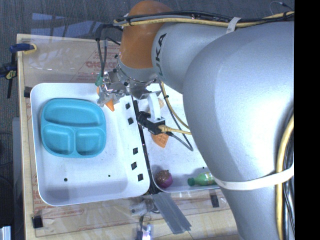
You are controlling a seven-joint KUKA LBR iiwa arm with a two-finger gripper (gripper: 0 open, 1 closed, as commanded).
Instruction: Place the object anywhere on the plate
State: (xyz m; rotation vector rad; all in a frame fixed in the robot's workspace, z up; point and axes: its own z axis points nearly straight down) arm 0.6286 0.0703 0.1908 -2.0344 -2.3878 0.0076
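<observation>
A blue plate (pixel 70 115) with three compartments lies in the left white bin (pixel 85 181). My gripper (pixel 104 95) hangs just past the plate's upper right corner, above the bin floor. It is shut on a small orange object (pixel 110 106), which peeks out below the fingers and again at their upper left. The object is beside the plate's rim, not over a compartment. The grey arm with its orange band (pixel 142 34) hides much of the right bin.
In the right bin (pixel 172 186) lie an orange wedge-shaped piece (pixel 161 140), a dark purple round item (pixel 164 178) and a green item (pixel 202 179). A black-marked divider (pixel 136 149) runs between the bins. Cables loop under the wrist.
</observation>
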